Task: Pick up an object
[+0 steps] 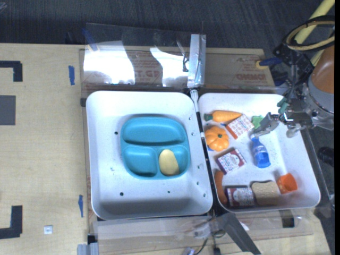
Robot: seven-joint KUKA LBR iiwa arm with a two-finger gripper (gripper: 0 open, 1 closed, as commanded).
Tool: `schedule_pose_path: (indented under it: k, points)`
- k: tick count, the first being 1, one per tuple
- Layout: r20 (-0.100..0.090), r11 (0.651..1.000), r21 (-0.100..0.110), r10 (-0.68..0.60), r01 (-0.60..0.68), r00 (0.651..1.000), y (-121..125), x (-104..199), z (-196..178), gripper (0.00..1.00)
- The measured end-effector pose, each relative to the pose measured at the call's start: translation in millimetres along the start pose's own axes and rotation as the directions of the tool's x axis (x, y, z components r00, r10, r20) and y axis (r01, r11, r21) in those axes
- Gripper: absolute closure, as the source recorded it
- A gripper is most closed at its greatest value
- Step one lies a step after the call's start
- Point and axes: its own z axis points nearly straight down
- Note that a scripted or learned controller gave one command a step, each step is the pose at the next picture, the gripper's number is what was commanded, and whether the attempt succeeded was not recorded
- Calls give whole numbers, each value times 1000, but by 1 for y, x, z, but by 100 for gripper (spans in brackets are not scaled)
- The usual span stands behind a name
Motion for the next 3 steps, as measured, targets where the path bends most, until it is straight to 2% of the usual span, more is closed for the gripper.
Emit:
schedule_pose_path:
  k: [1, 2, 3]
  points:
    - [0, 1000, 6, -7, 7, 1000, 2, -49, 76, 0]
    - [2, 997, -9, 74, -74, 997, 49, -81, 193, 0]
    - [3, 997, -12, 75, -75, 997, 49, -81, 183, 100]
